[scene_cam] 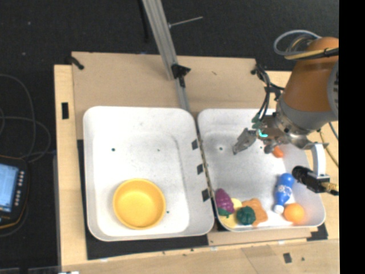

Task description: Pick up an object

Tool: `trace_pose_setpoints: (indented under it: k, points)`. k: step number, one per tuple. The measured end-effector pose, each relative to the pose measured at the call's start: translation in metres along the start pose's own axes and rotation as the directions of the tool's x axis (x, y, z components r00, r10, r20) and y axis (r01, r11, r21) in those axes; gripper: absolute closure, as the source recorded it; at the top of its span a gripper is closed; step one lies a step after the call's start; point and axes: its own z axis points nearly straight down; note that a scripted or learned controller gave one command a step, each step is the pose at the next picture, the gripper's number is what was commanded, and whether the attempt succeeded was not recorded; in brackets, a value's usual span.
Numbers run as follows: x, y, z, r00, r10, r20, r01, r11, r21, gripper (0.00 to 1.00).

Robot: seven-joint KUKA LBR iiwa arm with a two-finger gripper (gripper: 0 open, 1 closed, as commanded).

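My gripper [256,145] hangs over the upper middle of the right bin [228,127], its fingers spread open with nothing between them. One grey finger [241,142] points down to the left. A small orange bit [278,151] shows by the other finger; I cannot tell what it is. Along the bin's near edge lie a purple toy [223,201], a green toy [246,215], an orange block [258,208], a blue and white bottle [283,190] and an orange ball [293,213]. These lie well below the gripper in the view.
A yellow bowl [138,202] sits in the near part of the left bin [137,130]. A slanted metal post [165,44] rises behind the bins where they meet. Dark clips [201,167] mark the shared rim.
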Motion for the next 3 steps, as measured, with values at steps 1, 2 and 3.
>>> trace_pose_setpoints:
  k: [1, 2, 3]
  points:
    - [-0.005, -0.005, 0.057, 1.0, 0.002, 0.001, -0.002, 1.0, 0.001, 0.0]
    - [-0.002, 0.004, 0.105, 1.0, 0.004, 0.001, -0.004, 1.0, 0.001, 0.0]
    - [-0.003, 0.004, 0.14, 1.0, 0.002, 0.002, -0.002, 1.0, 0.004, 0.0]
